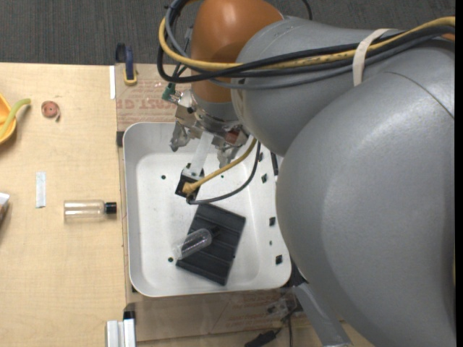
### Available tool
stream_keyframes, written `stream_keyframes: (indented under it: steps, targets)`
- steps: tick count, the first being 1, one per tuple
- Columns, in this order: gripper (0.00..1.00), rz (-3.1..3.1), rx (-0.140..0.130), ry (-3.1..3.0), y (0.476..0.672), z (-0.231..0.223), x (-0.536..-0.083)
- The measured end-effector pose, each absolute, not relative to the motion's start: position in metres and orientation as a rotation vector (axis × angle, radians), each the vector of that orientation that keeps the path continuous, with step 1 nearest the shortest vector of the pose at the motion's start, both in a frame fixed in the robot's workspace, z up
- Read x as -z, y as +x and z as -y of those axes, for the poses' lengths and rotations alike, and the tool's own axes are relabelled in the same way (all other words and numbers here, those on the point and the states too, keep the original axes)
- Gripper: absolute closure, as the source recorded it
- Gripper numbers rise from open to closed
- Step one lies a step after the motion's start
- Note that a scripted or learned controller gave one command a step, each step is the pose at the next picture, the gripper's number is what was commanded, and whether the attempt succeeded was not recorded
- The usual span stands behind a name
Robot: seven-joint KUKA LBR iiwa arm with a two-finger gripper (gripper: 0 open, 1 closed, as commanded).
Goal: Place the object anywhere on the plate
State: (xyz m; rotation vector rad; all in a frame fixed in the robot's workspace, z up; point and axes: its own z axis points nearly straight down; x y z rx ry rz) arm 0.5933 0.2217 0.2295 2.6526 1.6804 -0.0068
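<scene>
One white bin (137, 215) is seen in the camera view, containing one black ribbed plate (221, 255) on which one clear vial (194, 243) lies. The hand (194, 132) is positioned over the bin's far end, well apart from the vial; whether it is open cannot be told. One capped bottle (88, 209) lies on the surface (65, 280).

Saw a clear, black-capped bottle (87, 209) lying on the bench (65, 280) beside the white bin (131, 215). Noted a pink disc (49, 109) farther back.
</scene>
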Motion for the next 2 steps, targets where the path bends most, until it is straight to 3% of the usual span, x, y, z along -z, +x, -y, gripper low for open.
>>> stream_keyframes:
  steps: [1, 2]
  targets:
    - [0.00, -2.009, 0.007, 2.414, 0.540, -0.158, -0.338]
    - [0.00, -2.236, 0.005, 2.205, 0.512, -0.090, -0.388]
